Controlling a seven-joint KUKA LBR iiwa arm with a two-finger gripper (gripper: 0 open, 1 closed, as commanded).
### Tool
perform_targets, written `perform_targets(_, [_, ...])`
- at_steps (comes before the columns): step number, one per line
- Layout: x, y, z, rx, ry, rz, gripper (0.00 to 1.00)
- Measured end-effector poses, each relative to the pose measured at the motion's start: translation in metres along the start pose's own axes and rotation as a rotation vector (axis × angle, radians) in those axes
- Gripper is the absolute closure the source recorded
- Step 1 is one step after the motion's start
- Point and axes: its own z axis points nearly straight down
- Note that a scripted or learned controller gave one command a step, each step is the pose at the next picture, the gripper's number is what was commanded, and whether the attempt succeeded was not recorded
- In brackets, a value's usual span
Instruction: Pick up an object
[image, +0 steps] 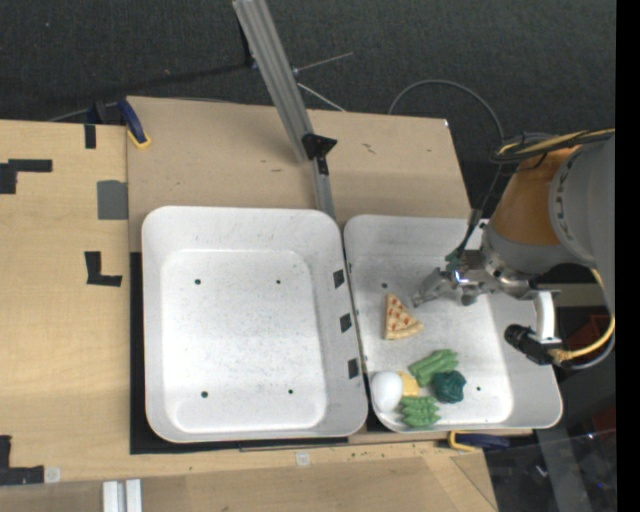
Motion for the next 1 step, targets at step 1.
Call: perform_targets(1, [0.0007, 0.0005, -0.0129, -0.002, 0.001, -0.001, 1.00])
